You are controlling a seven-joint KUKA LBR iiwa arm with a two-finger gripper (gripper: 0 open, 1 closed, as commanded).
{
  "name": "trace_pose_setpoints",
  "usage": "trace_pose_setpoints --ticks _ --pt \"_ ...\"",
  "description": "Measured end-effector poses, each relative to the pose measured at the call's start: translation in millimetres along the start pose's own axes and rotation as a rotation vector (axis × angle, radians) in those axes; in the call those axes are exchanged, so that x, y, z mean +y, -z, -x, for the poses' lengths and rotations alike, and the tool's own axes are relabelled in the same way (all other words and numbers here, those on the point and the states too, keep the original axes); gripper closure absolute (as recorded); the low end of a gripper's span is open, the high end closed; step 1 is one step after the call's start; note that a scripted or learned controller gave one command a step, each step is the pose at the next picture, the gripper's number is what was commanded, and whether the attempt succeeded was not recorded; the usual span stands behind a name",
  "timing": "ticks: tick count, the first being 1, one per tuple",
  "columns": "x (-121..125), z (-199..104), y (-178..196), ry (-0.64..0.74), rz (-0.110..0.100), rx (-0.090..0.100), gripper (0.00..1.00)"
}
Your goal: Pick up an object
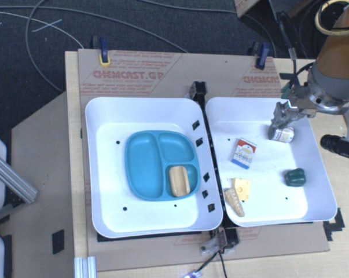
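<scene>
Two bins on table [76, 155]. Claw [281, 127] low in right bin [319, 207], over small silver can [283, 135], lined up for grab; grip state unreadable.

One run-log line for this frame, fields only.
gripper: over right bin, at small can, grasp unclear | right bin: carton, green object, corn | left bin: blue tray, bread

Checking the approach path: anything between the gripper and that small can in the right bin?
Nothing visible. The gripper is directly over the can at the back of the right bin. The small box and green object lie apart from it, nearer the front.
</scene>
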State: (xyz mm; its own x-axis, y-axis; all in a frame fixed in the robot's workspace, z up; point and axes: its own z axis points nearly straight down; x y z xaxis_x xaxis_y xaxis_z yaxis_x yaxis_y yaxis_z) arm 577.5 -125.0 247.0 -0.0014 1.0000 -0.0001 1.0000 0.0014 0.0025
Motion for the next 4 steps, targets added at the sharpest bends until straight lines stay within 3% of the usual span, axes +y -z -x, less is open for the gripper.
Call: trace_pose_setpoints --ticks 3,4 --pt "10 -141 -12 0.004 -0.006 0.002 1.00" --pt "0 -197 -22 0.005 -0.007 0.003 1.00"
